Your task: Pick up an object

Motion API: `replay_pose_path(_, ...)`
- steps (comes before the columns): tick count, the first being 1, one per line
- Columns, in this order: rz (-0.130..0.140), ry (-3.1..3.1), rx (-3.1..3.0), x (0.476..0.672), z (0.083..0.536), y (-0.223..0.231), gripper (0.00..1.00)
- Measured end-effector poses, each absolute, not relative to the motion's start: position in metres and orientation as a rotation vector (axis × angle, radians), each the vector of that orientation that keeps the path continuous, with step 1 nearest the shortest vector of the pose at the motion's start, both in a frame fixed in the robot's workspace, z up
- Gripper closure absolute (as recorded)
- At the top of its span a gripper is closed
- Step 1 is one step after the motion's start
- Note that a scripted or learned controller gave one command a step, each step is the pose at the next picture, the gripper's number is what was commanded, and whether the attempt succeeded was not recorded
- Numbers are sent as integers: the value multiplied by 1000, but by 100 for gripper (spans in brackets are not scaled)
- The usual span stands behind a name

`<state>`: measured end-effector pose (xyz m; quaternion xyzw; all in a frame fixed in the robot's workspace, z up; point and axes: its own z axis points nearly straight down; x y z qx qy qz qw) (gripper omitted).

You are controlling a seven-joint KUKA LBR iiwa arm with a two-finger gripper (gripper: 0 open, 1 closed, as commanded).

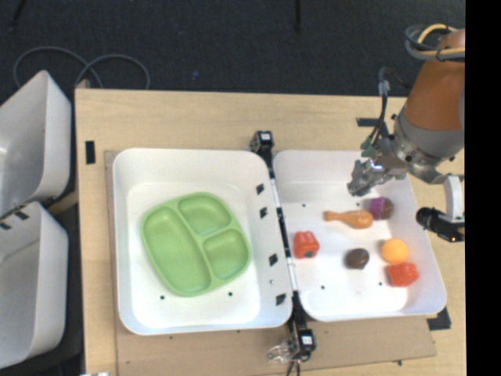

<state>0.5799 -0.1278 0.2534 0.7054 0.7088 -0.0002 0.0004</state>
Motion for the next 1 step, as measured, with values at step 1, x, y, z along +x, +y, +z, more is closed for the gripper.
replay_pose_path(1,2,2229,2214,580,260,-79,100)
